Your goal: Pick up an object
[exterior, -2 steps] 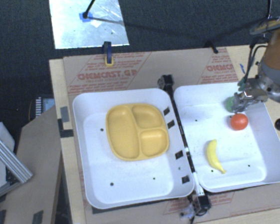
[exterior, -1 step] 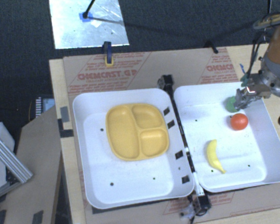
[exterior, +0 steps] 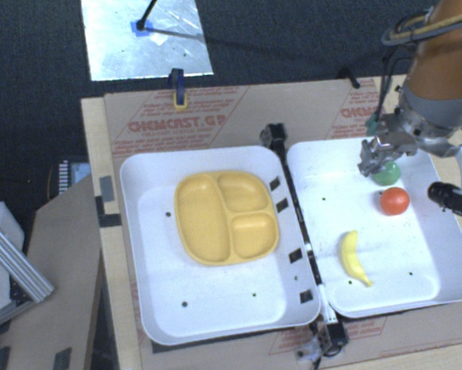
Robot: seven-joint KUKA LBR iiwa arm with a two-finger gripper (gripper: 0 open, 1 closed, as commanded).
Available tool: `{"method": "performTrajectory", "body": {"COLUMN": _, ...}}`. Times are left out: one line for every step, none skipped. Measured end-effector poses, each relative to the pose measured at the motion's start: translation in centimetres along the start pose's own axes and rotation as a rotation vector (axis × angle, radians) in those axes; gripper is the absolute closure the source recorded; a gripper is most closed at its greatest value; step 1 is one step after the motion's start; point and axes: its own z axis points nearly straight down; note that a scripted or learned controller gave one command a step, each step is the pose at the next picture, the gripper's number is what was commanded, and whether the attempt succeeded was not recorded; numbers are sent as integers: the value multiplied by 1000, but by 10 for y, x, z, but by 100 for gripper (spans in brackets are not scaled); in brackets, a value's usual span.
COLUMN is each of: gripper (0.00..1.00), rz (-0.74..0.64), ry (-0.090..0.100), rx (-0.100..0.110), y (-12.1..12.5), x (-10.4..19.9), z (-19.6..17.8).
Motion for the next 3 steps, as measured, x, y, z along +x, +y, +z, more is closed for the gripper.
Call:
{"method": "performTrajectory", "body": {"gripper": 100, "rz": 0, "ry": 0, "rx": 3, "y": 11, "x": 50, "z": 17}}
{"method": "performTrajectory", "body": {"gripper": 100, "rz": -1, "ry": 1, "rx": 1, "y": 24, "x": 108, "z": 13}}
{"method": "performTrajectory", "body": {"gripper": 100, "rz": -1, "ry": 1, "rx": 0, "y": 49, "x": 163, "z": 17}}
